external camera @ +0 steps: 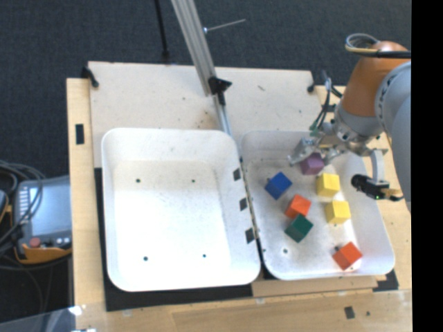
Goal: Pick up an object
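Observation:
The right bin [377, 254] holds several small blocks: blue [278, 185], orange [299, 205], dark green [298, 228], two yellow [328, 184] [337, 211], red-orange [347, 255] and purple [314, 164]. My gripper [313, 153] reaches in from the right and hangs low over the bin's far part, directly above the purple block, whose top it partly hides. Whether the gripper touches the block I cannot tell.
The left bin [114, 185] lies beside the right one, separated by a shared rim [248, 206]. A slanted metal pole [197, 43] rises from the bench behind the bins. A grey box with cables [38, 213] sits at the far left.

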`<state>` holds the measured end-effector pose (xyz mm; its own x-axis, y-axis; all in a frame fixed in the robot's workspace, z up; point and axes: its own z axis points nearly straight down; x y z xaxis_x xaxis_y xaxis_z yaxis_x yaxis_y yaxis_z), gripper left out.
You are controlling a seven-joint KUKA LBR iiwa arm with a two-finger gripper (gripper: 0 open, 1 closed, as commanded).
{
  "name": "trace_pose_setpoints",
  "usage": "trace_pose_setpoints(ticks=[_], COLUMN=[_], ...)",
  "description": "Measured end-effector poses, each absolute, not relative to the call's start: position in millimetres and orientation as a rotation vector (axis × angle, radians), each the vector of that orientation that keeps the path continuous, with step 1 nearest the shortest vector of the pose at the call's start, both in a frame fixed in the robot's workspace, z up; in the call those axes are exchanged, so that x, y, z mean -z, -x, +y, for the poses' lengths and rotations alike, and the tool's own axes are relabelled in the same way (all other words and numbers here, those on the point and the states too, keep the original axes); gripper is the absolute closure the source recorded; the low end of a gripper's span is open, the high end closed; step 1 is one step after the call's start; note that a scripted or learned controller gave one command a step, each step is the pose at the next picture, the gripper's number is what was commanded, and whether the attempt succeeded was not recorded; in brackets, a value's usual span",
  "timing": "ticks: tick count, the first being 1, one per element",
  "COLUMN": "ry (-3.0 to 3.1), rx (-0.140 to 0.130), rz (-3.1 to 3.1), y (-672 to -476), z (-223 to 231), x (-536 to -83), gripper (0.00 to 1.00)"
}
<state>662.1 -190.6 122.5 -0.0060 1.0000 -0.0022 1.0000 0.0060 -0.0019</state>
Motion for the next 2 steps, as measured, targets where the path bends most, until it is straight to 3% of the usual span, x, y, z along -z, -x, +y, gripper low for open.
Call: trace_pose_setpoints(ticks=[1, 2], ry=[-2.208, -2.21], rx=[0.001, -0.006], rz=[2.225, 2.223], y=[-663.5, -664.6], z=[-192, -194], x=[-137, -203], gripper=[1.0, 1.0])
